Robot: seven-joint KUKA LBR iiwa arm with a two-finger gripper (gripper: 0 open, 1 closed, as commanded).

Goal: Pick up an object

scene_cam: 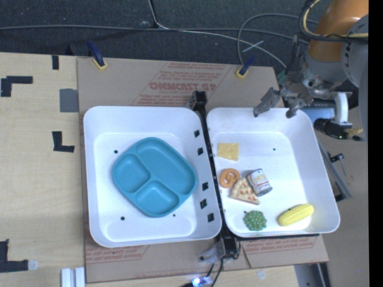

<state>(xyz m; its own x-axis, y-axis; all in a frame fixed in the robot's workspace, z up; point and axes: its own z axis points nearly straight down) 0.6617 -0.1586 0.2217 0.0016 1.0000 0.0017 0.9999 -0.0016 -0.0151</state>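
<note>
The gripper point(276, 107) hangs over the far right corner of the right bin point(320, 160), above its rim. Its two fingers point(263, 105) are spread apart and nothing is between them. The grey arm with the orange band point(342, 17) comes in from the right, above the bench.

Inside the right bin, well apart from the gripper, lie several small toy foods. A yellow cheese slice point(228, 152) is nearest to the bin's left wall. Below it is a small pretzel point(228, 177), touching a pizza slice point(244, 192). A small tin can point(260, 182) lies just beside the pizza slice. Near the front rim are a green broccoli piece point(255, 220) and a yellow corn cob point(295, 214).

The left bin point(96, 160) holds a blue divided plate point(154, 176).
</note>
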